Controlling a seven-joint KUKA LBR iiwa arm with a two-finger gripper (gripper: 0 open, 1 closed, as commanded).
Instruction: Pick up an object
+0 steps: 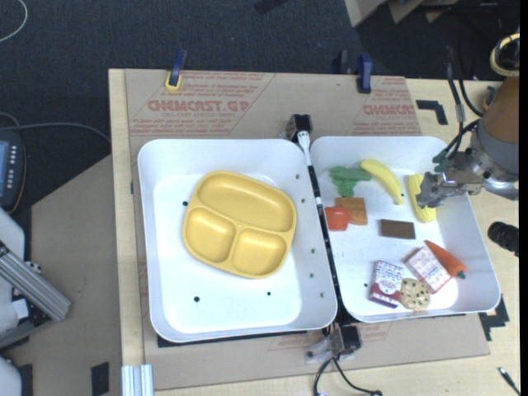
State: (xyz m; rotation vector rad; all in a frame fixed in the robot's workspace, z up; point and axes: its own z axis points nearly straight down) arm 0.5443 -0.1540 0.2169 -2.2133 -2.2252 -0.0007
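While our gripper [429, 192] hovers at the frame's right, its fingers straddle a small yellow object [425, 209] in the right bin [487, 283]. We cannot tell whether they grip it. Its shape is mostly hidden.

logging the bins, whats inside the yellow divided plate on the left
The yellow divided plate shows three bare compartments with nothing lying in them. What is under it in the left bin is covered.
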